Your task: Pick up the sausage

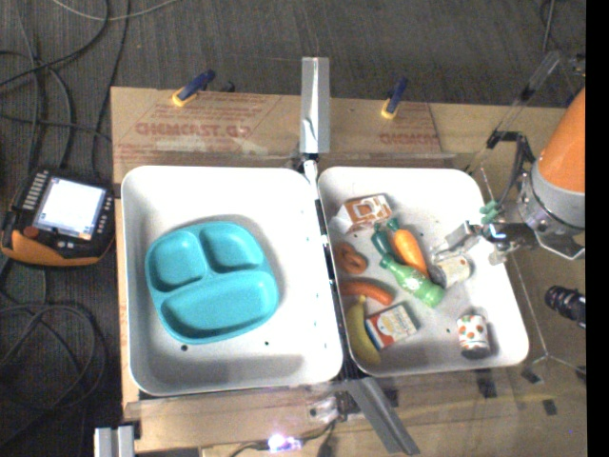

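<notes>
Camera view, nearest first: in the right white bin [495,350], a yellow banana [359,329] and a small red carton [391,324] lie by the front edge. Just behind them rests the long orange-red sausage [365,290], untouched, beside a green bottle [407,274]. Further back, the silver jaws [453,246] hover near a carrot [409,248]; I cannot tell their state. The left bin holds a turquoise divided plate [211,280].

The two shallow white bins [143,350] are looking like smooth, faintly glossy plastic. The turquoise divided tray [213,279] is showing a matt plastic surface. The orange-red sausage [365,291] and green bottle [411,279] are gleaming like shiny plastic. The brown board [238,127] beneath is looking like rough cardboard. The floor [143,27] is appearing as coarse dark carpet.
</notes>
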Action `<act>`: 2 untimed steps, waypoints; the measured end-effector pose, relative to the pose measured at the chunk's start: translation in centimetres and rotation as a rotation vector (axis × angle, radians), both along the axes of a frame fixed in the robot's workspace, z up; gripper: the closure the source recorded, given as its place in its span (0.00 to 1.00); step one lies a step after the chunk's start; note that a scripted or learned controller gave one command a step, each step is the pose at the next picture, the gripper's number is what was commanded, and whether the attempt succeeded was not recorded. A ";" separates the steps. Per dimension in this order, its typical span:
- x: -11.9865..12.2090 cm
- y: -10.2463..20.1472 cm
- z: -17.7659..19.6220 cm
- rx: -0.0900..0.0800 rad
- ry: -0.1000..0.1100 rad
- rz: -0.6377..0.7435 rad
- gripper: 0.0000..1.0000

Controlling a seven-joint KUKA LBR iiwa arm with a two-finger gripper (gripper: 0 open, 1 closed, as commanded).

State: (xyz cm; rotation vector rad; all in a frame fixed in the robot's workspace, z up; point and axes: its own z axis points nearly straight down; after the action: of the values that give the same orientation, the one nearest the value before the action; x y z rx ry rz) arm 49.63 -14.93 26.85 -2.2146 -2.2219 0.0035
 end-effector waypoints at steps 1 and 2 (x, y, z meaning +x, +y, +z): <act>-1.0 -1.4 12.6 -0.004 -0.003 0.043 0.00; -1.2 -0.9 -6.6 0.002 0.001 0.073 0.00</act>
State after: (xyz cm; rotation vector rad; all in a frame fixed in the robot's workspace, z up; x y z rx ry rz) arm 48.43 -15.80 20.29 -2.1306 -2.2999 0.0028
